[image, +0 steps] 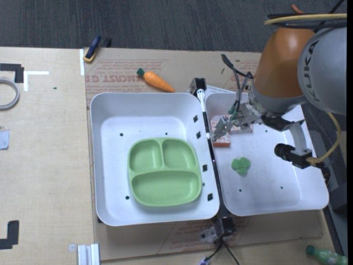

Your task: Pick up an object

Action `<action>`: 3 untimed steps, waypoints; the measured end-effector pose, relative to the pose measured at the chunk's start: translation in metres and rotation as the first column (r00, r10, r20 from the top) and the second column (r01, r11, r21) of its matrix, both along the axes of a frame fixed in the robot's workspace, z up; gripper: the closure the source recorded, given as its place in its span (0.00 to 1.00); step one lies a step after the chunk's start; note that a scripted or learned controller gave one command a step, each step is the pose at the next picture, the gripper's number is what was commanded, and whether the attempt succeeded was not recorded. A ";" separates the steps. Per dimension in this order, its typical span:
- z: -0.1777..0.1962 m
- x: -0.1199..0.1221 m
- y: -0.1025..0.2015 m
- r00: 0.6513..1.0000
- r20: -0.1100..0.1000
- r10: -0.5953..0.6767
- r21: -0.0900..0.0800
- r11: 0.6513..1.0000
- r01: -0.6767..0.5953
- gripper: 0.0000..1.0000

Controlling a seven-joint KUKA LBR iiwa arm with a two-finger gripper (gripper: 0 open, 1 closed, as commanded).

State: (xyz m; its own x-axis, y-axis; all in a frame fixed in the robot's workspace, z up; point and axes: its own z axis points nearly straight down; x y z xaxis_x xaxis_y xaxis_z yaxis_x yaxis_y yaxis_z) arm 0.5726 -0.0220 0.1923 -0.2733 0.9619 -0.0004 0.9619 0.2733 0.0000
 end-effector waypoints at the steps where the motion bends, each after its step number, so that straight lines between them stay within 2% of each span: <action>1: 0.000 0.033 0.016 0.984 0.001 0.176 -0.001 0.984 -0.176 0.00; 2: 0.000 0.020 0.004 0.713 0.001 0.701 -0.001 0.713 -0.701 0.00; 3: 0.000 0.019 0.024 0.532 0.001 0.847 -0.002 0.532 -0.847 0.00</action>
